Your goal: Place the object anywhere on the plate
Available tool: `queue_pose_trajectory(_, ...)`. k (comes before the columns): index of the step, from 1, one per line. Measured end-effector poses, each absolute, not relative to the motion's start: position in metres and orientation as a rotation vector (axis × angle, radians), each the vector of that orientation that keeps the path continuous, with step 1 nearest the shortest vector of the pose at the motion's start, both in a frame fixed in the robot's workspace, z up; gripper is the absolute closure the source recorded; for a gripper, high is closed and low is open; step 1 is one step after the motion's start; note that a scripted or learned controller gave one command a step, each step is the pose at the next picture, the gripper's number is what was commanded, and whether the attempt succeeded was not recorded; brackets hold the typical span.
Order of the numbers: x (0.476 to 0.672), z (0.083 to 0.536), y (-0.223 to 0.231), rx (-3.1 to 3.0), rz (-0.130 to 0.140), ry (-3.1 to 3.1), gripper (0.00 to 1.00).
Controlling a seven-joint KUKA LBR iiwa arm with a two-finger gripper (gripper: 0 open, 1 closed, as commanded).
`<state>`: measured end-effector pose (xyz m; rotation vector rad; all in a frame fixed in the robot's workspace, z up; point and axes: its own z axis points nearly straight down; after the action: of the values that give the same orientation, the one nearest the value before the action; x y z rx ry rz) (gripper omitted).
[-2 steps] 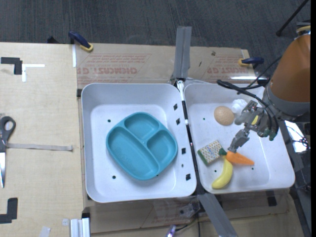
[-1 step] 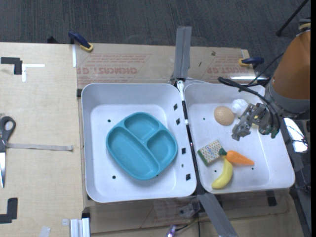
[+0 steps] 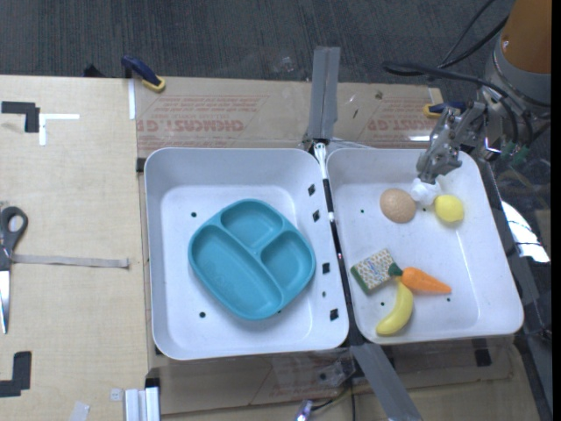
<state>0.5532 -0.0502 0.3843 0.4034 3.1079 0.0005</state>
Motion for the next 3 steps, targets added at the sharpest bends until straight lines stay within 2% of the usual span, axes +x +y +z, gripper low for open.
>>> queue_pose_trajectory(1,0.614,0.464,-0.043,0.172,0.000,3.127,1.00)
queue_pose_trajectory(2,0.654,0.492,-0.056,-0.512,-0.001,3.089,1.00)
queue_pose_trajectory(3,0.660,0.492,-0.085,-1.155,-0.002,2.910,1.00)
